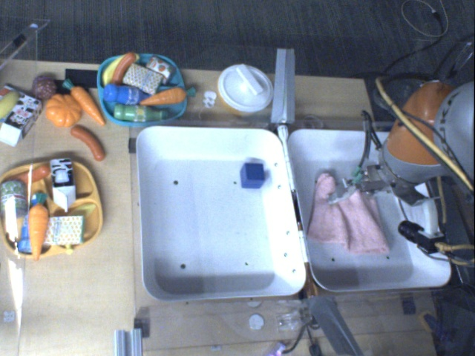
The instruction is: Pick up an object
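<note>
The cloth (345, 217), pink and crumpled, lies in the right bin (371, 273) against its left wall, about midway between the far and near edges, and looks like the likeliest thing to pick. The end effector (350, 188) sits low over the cloth's far right corner, touching it or just above it. Whether it is spread or pressed together cannot be told from this slant, and nothing can be seen pinched in it. The main risk is a thin grab. Closing on one loose corner could catch a single fold that slips out on the lift, or the cloth could drag along the bin floor and bunch against the wall instead of rising. If it comes down too far, the end effector could press into the bin floor through the fabric. The wall between the bins is near the cloth's left side and leaves little room for an approach from there. The other candidate, a blue cube (253, 174), stands alone in the left bin (208, 236) toward its far right corner, well apart from the end effector. Reaching it would mean crossing that wall. On the table (115, 273) beyond the bins, a white lid (246, 87) sits at the far edge, a blue bowl (111, 117) of toy food beside it, and a yellow plate (95, 199) of more toys at the left edge. None of these is in the way.
</note>
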{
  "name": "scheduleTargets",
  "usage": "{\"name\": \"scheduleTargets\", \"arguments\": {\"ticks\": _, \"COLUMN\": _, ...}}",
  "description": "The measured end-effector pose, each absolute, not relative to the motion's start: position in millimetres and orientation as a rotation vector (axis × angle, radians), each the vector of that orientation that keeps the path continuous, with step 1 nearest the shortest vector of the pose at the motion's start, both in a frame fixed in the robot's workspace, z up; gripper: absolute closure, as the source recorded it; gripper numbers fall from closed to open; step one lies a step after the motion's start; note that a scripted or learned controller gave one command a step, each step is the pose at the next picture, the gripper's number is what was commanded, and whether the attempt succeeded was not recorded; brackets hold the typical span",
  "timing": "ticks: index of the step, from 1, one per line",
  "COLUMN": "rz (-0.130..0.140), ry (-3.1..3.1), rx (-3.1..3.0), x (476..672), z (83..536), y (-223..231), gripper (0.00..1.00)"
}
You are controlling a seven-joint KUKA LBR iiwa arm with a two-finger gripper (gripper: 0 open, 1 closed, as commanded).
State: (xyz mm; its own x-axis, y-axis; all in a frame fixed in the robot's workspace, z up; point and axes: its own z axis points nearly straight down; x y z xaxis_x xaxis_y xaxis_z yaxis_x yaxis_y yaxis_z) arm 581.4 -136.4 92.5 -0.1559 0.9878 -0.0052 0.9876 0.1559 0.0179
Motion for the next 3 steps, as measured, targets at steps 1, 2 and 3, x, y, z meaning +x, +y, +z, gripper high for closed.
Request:
{"name": "scheduleTargets", "arguments": {"ticks": 1, "rz": 0.017, "ry": 2.427, "rx": 1.969, "x": 585.7, "z": 92.9, "y": -86.6, "gripper": 0.0}}
{"name": "scheduleTargets", "arguments": {"ticks": 2, "rz": 0.023, "ry": 2.425, "rx": 1.963, "x": 587.6, "z": 105.1, "y": -86.2, "gripper": 1.0}}
{"name": "scheduleTargets", "arguments": {"ticks": 3, "rz": 0.002, "ry": 2.45, "rx": 1.962, "x": 629.4, "z": 143.9, "y": -118.5, "gripper": 1.0}}
